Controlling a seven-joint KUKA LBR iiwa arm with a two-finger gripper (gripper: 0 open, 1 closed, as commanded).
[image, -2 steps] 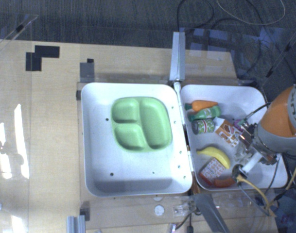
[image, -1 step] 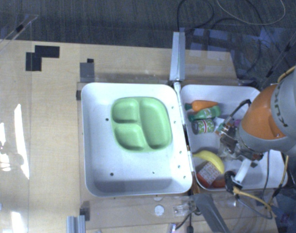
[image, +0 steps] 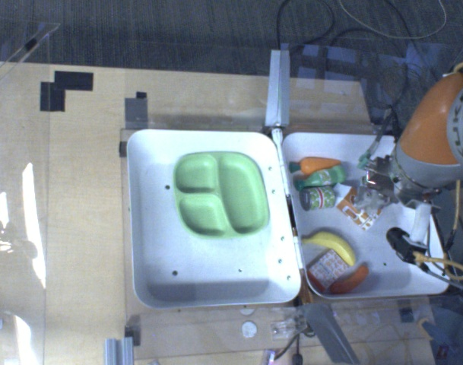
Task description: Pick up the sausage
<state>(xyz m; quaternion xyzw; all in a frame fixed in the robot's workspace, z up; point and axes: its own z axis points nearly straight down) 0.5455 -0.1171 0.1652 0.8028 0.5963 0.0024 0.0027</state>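
- Where the pale wooden counter (image: 71, 226) spreads widest, two shallow white bins sit side by side: the left bin (image: 151, 204) and the right bin (image: 421, 276).
- A green plastic tray with three compartments (image: 220, 192) lies mid-left bin.
- The grey arm with an orange band (image: 440, 128) hangs over the right bin's far right corner.
- Its hand (image: 374, 179) hovers above a small orange-patterned packet (image: 359, 207); whether it is wide or narrow I cannot tell.
- A yellow banana (image: 334, 245) lies by the near edge.
- The reddish-brown sausage (image: 353, 280) lies at the right bin's near edge, just beside the banana.
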